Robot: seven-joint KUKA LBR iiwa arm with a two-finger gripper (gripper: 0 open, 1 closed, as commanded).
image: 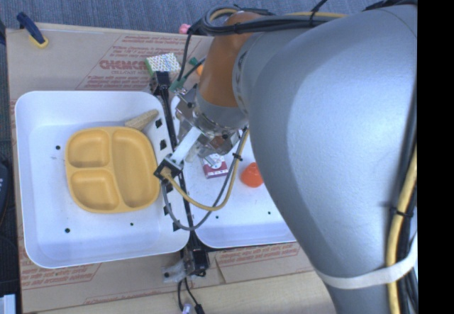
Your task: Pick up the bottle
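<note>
Right now the big grey arm [340, 128] reaches over the right bin [241, 231] and hides most of it. The gripper [215, 151] points down near the left side of that bin, close to the wall between the two bins.

A small red and white thing [216, 168] lies in the right bin just under the gripper. It may be the bottle, but it is too small and too hidden to be sure. Its long side cannot be made out. An orange thing [252, 176] lies just beside it, to its right.

If the red and white thing is the bottle, the gripper hangs almost right over it, so the next move would likely be mostly straight down.

Whether the gripper is open or closed cannot be told, because the wrist and the cables [206, 203] cover it. Nothing can be seen held in it.

In the left bin [35, 164] lies a yellow plate [110, 167] with a tan stick [142, 120] near it.
</note>
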